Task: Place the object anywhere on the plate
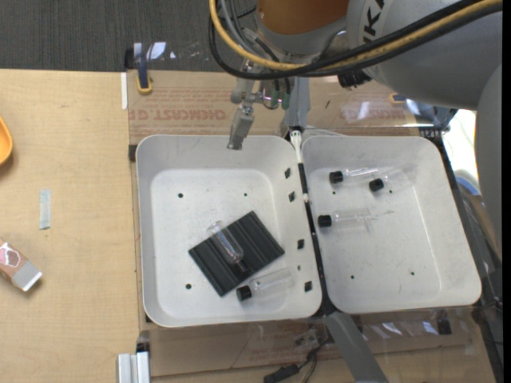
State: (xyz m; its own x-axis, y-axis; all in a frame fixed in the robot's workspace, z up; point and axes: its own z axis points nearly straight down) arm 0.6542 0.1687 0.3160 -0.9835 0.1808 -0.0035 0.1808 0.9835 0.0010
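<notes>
While gripper (pixel 237 130) hangs, holding nothing.

Grey arm (pixel 431 30) reaches in high, jaws hanging downward

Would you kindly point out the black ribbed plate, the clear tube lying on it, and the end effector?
Black ribbed square plate (pixel 254 244), camera view, bare right part.
Clear plastic tube on the plate (pixel 227 244), camera view, mid-body.
End effector (pixel 239 130), camera view, fingertip end above the left bin's far rim.
</notes>
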